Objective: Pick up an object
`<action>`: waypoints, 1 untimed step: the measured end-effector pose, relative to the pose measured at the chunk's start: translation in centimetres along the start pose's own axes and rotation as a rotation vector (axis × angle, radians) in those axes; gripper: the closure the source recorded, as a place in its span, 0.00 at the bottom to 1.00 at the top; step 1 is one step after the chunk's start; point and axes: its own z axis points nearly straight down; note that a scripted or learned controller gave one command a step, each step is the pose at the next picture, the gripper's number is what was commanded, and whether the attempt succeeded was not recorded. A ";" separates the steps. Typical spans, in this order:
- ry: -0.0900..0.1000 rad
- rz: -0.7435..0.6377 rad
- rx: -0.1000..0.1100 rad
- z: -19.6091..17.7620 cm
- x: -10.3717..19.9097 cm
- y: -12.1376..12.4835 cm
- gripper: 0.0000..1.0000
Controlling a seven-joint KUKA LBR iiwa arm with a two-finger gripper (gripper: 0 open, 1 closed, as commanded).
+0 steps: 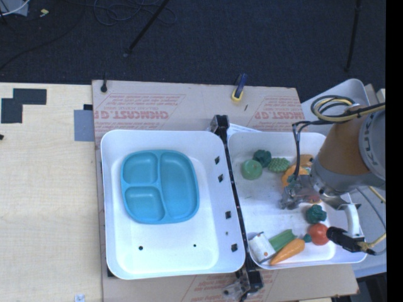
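The task names no particular object, so the likeliest candidate is whatever lies closest under the gripper (291,199), which hangs low in the right bin (252,216). Just above and to its right sits a small orange piece (301,166), partly hidden by the arm (343,156); what it is cannot be told. Down and to the right of the gripper lies a dark green broccoli (316,214), near but not touching. Both look like toy food: light, stiff plastic, probably smooth and apt to slip, not fragile. The broccoli would best be taken across its lumpy head, where the fingers find some purchase.

Whether the gripper is spread or pressed together cannot be told; it is small and dark against the bin floor, and nothing is seen pinched in it.

Further below the gripper lie a red tomato (318,233), a carrot (288,251) and a green pickle (281,238), close together near the bin's lower rim, with a white item (261,246) to their left. The carrot, long and tapered, would handle best across its thick middle. Up and left of the gripper are a pale green round piece (252,169), a dark green one (262,157) and a knobbly green one (278,165).

Well to the left, the other bin (119,244) holds a blue divided plate (160,186).
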 end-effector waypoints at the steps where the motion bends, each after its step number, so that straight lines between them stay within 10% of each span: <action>1: -0.006 -0.002 -0.015 -6.3 0.2 0.3 1.00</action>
